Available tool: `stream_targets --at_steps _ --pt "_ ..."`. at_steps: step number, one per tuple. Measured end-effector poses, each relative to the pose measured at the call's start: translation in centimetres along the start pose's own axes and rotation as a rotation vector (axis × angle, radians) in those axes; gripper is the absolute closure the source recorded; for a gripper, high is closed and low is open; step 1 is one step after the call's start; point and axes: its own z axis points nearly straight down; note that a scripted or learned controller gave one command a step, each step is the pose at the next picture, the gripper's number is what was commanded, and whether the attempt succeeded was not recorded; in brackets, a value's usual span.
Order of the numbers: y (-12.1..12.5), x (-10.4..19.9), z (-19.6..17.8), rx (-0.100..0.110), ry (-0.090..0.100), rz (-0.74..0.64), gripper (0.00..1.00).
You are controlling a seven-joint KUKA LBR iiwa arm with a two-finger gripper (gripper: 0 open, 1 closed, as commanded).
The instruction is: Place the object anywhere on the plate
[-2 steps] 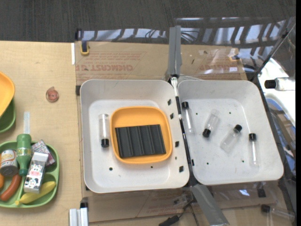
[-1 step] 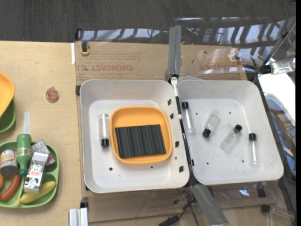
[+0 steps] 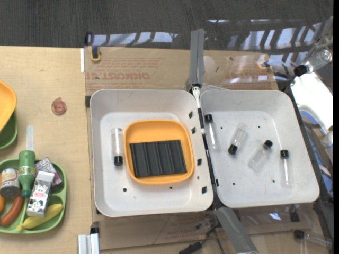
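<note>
An orange plate [image 3: 158,133] with a dark ribbed slab [image 3: 158,158] on it was set in the left bin [image 3: 100,157]. One clear vial [image 3: 116,146] lay just left of the plate. Four more vials [image 3: 237,141] were scattered across the right bin [image 3: 249,192] — well apart from the plate. The gripper's state could not be told.

Orange bowl [image 3: 5,106] cut off by the left edge, green dish [image 3: 8,136] beneath it mostly out of frame, small round thing [image 3: 59,106] on the table [image 3: 47,73] too small to identify, labels on green tray [image 3: 55,208] items unreadable
</note>
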Motion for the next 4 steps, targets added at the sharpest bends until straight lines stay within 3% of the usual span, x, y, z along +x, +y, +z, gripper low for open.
stream_targets --at_steps 1,2,3,4 --pt "0.0 0.0 0.0 0.0 0.0 0.0 0.0" --pt "0.6 1.1 8.1 -0.002 0.001 -0.231 0.0" --pt "0.1 0.0 8.4 -0.001 -0.001 -0.571 0.0" --pt "0.1 0.0 2.3 -0.002 -0.002 -0.922 0.0"
